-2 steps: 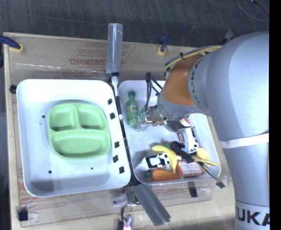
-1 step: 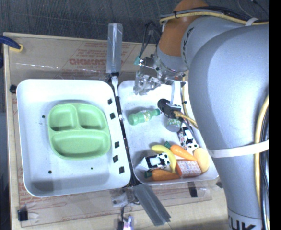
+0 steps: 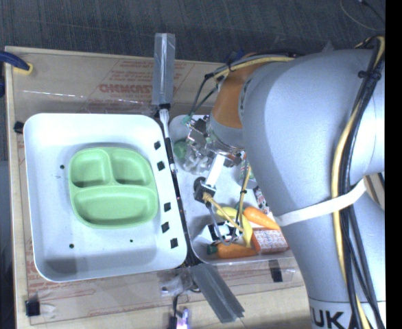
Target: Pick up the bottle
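Reaching in from the right, the grey arm with its orange band (image 3: 228, 101) covers most of the right white bin (image 3: 199, 251), and its hand (image 3: 202, 155) hangs low over the far left part of that bin. Just beneath it lies the clear plastic bottle (image 3: 187, 149), close against the bin's left wall; metal parts and cables crowd the spot, so I cannot tell how far the hand is open or whether it has hold of the bottle. Nearer in the same bin lie an orange carrot-shaped toy (image 3: 259, 216), a yellow piece (image 3: 223, 214) and a red-and-white box (image 3: 269, 239). A light green divided plastic tray (image 3: 112, 187) sits in the left white bin (image 3: 43, 132). Both bins rest on the brown worktop (image 3: 84, 81).
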